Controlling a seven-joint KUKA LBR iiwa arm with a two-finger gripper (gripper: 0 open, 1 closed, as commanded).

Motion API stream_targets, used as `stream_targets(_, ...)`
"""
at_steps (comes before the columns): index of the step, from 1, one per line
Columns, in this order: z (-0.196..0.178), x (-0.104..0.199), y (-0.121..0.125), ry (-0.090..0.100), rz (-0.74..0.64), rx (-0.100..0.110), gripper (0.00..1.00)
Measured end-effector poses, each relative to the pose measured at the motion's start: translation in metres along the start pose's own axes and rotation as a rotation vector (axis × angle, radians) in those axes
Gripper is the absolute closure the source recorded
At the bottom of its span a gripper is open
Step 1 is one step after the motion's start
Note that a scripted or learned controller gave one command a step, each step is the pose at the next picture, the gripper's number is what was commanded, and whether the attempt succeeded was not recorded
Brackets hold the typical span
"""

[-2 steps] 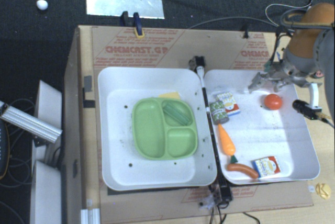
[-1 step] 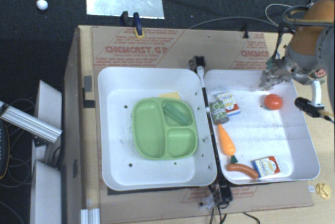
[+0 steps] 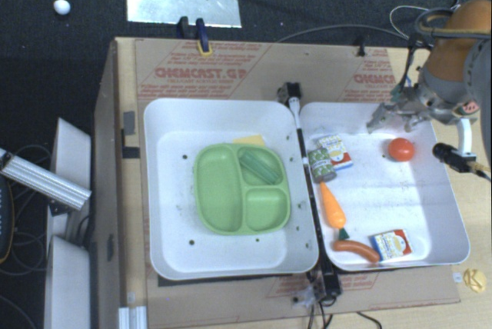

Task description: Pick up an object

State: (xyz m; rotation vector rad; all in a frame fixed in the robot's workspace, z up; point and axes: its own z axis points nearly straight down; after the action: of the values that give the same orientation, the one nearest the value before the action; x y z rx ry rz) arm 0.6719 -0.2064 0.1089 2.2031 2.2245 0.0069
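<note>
My gripper (image 3: 393, 122) hangs over the far part of the right bin (image 3: 438, 197), its two fingers spread open with nothing between them. A red tomato (image 3: 400, 149) lies just in front of it, a little to the right and apart from the fingers. Left of the tomato, near the bin's left wall, are a small blue-and-white carton (image 3: 336, 151) and a green carton (image 3: 320, 164). Further forward lie an orange carrot (image 3: 332, 206), a reddish sausage (image 3: 355, 248) and a red-and-white carton (image 3: 392, 244).
The left bin (image 3: 173, 166) holds a green divided plate (image 3: 231, 193) with a green item (image 3: 260, 164) in its far compartment and a yellow piece (image 3: 248, 141) behind it. A black divider strip (image 3: 305, 189) runs between the bins. Cables (image 3: 419, 16) hang near the arm.
</note>
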Motion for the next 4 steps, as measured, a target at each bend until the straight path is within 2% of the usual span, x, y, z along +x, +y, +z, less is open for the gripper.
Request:
stream_targets(1,0.023,0.003,-0.003,0.004,0.006,0.009,0.0)
stream_targets(2,0.011,0.002,-0.001,0.002,0.003,0.003,1.0)
stream_targets(3,0.011,0.002,-0.001,0.001,0.003,0.004,0.0)
stream_targets(4,0.0,0.002,0.0,0.0,0.001,-0.001,1.0)
